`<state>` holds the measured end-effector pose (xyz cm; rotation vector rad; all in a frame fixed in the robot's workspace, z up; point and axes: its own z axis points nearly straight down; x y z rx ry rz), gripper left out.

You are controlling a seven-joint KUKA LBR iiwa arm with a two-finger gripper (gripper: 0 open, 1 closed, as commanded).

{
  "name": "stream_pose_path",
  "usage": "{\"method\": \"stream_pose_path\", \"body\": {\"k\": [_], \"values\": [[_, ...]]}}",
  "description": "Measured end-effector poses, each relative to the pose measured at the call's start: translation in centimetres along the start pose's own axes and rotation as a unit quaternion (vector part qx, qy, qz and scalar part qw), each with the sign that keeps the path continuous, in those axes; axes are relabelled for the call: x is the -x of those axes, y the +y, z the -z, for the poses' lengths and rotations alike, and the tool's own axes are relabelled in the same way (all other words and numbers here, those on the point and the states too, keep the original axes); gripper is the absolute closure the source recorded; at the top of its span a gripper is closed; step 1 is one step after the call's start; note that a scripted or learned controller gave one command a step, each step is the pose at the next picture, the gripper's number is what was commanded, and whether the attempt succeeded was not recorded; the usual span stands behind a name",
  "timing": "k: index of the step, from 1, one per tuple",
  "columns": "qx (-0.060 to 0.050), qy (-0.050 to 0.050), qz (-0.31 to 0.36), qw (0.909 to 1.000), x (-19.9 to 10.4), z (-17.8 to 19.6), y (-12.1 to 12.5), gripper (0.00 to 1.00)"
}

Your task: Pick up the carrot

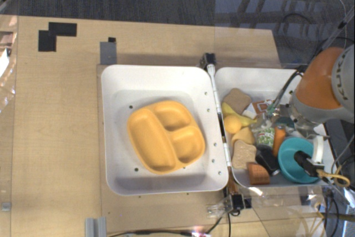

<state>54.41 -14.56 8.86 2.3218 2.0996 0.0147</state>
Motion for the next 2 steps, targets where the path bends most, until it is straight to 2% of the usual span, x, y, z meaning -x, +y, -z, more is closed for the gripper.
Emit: {"method": "stream_pose_path", "body": {"k": [1, 2], "values": [[0.0, 0.001, -0.128, 0.9918, 4.1, 0.1, -0.6, 0.0], [0.011, -0.002, -0.022, 0.9997, -1.9, 7.2, -4.8, 0.0]]}}
